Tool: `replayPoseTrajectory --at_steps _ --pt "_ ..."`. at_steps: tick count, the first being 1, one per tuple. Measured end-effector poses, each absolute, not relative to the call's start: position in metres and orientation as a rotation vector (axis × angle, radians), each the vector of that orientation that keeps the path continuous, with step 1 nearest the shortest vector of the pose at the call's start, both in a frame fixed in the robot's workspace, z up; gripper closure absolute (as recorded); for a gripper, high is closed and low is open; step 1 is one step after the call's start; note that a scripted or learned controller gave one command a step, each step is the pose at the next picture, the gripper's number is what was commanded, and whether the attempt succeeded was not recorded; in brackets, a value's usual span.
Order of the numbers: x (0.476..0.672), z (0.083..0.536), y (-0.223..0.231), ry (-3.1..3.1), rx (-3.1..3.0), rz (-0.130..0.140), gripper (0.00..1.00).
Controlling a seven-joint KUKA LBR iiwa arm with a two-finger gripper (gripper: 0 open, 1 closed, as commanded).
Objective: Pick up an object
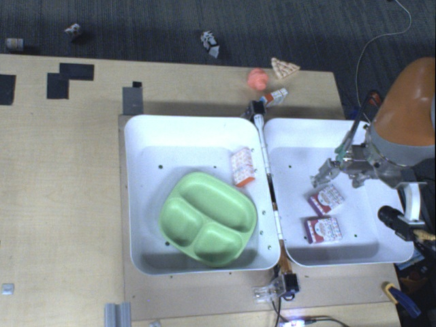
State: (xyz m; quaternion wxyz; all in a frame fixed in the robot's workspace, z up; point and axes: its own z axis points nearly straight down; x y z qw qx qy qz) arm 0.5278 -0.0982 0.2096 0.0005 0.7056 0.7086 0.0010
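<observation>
left bin (139, 182): a green divided plate (208, 216) lies tilted across the lower middle, three compartments up. from here i judge it moulded plastic, stiff, light but broad and smooth; its rim is the only place two fingers could pinch, and it would likely swing or slip. poor first pick. just beside its upper right edge, near the divider between the bins, sits a small red-and-white packet (242, 166), flat, probably soft and light, and crinkly.

right bin (293, 251): two more packets of the same kind. the upper packet (327, 197) lies at mid-bin, skewed; the lower packet (323, 229) lies just below it, close but apart as far as i can tell. i'd expect both to be light, thin, pliable, a little slick on the wrapper. best hold in my judgement: across the short width at the middle, fingers coming down straight so the wrapper bunches rather than slides out.

gripper (325, 174) hangs over the right bin, just above and left of the upper packet. i cannot tell its state. nothing i can see is gripped. the arm (409, 114), orange band up, comes in from the right.

nearest candidate is the upper packet. risk: fingers skate off the flat wrapper, or push it against the bin floor.
</observation>
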Motion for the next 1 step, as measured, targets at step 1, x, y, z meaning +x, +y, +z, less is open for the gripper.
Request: replayPoseTrajectory --at_steps 1 --pt "0.5122 0.0868 -0.1161 2.219 2.215 0.007 0.0"
